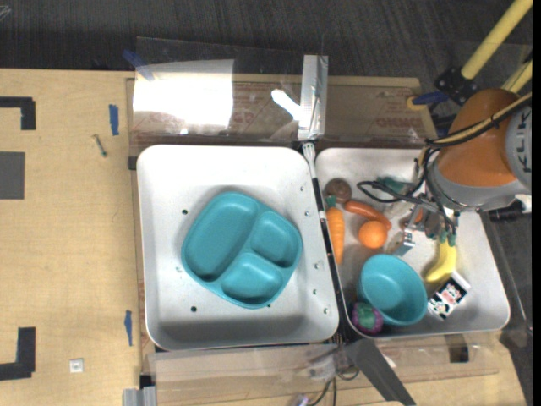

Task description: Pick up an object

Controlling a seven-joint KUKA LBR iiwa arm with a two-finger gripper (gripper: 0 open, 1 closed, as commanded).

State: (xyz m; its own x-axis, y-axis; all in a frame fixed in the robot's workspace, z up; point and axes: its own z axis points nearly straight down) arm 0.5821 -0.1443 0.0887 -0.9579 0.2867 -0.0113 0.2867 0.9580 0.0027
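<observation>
The right-hand bin [499, 307], in the lower right of the frame, is crowded with small things: a teal bowl [392, 288] near its lower edge, a banana [441, 260] just to the right of the bowl, an orange ball [372, 234] above the bowl, two carrots [336, 231] against the bin's left wall, a brown round item [337, 189] near the upper left corner, and a small printed card [448, 295] below the banana. The gripper [427, 222] is seen low over the bin's middle, just above the banana's upper end and to the right of the orange ball; nothing can be made out between the jaws, and whether they stand apart or together cannot be told at this size. The banana is judged the nearest candidate. It appears to be a light toy fruit, probably stiff and smooth-skinned, so it may slide under a poor pinch; it would best be taken across its narrow middle, square to its curve, clear of the bowl's rim. The left-hand bin [161, 184] carries only a teal divided plate [243, 247], which is broad and flat and would be hard to pinch from above.
</observation>
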